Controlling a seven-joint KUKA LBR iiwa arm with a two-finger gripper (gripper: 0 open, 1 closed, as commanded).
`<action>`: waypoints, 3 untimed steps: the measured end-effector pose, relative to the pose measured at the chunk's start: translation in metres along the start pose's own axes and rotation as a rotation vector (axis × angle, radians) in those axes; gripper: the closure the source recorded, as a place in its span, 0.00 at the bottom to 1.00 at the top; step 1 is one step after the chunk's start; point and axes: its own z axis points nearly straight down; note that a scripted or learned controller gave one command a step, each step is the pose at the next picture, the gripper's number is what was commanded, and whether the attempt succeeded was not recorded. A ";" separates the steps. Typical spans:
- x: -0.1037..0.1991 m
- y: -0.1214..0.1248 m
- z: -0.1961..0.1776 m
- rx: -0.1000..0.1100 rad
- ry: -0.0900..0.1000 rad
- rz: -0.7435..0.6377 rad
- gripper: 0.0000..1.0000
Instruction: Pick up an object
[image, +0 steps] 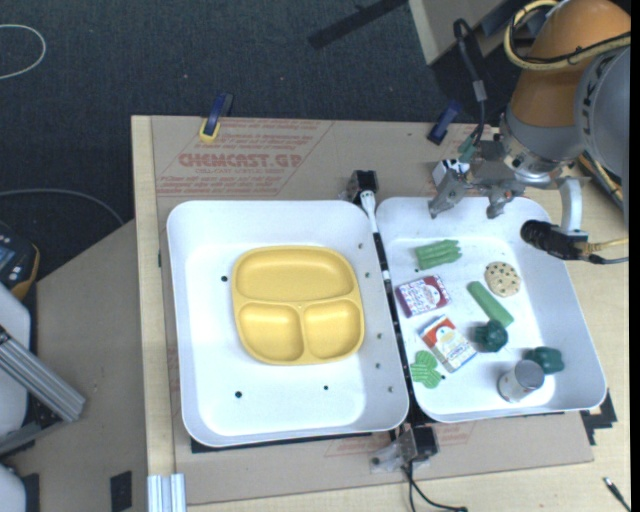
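Camera view | tool (466, 206) spread, empty | green ridged object (438, 254) just below, right bin (580, 330)

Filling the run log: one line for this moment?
tool: open, above right bin far edge | held: nothing | yellow tray: left bin

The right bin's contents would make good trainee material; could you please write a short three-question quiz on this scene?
1. True or false: the yellow divided tray lies in the left bin.
2. Which lies nearest the right bin's front rim? A) cookie B) silver can C) green bean pod
3. Fill in: the gripper is open, above the right bin's ____ rim.

Key: 1 true; 2 B; 3 far.
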 end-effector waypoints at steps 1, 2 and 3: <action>0.000 0.003 -0.009 -0.015 -0.002 -0.002 0.00; -0.008 0.009 0.044 -0.009 -0.001 -0.001 0.00; -0.011 0.018 0.094 -0.010 -0.001 -0.003 0.00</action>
